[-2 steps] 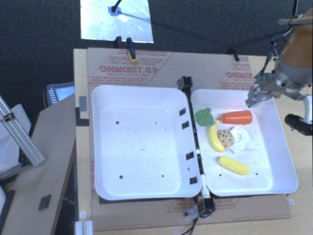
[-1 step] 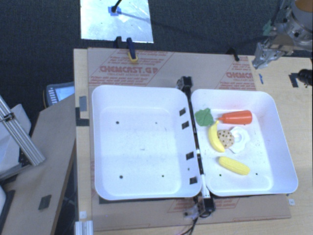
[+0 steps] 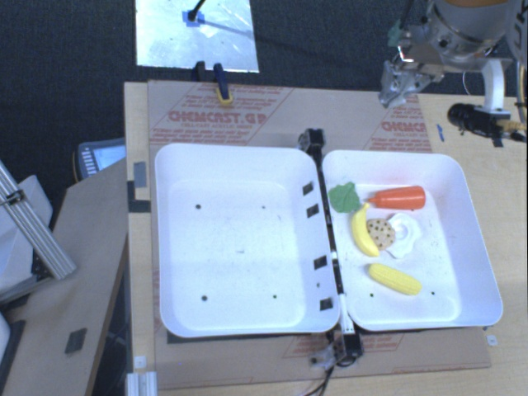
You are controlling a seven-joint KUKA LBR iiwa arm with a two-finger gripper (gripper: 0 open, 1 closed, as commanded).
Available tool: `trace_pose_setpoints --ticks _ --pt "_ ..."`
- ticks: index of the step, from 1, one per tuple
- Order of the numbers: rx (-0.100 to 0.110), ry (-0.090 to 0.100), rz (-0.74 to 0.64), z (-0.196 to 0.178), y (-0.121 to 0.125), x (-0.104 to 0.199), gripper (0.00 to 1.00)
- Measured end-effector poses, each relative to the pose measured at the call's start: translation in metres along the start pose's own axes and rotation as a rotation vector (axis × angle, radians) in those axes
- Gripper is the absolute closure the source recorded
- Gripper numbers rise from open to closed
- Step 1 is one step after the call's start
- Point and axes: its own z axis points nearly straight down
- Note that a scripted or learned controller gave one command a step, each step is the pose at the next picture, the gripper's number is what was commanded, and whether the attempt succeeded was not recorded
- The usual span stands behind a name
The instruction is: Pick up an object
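Right bin: I find the toys bunched toward its left-middle — green leaf, carrot, banana, cookie, fried egg, corn cob, most touching or just beside each other. Open floor lies along the right wall and near corner. Left bin: floor open throughout. Clips line the shared divider.

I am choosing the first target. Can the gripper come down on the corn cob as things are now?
Probably yes. The corn cob lies alone near the right bin's front, apart from the banana, with nothing above it. The gripper hangs beyond the bin's far edge.
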Motion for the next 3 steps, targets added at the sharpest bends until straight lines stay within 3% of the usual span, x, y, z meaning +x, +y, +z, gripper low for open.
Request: trace_pose_setpoints --ticks 1,3 --pt "0.002 -0.001 0.004 -0.027 -0.008 0.044 1.00" --pt "-0.003 0.002 0.002 -0.157 -0.032 0.180 1.00"
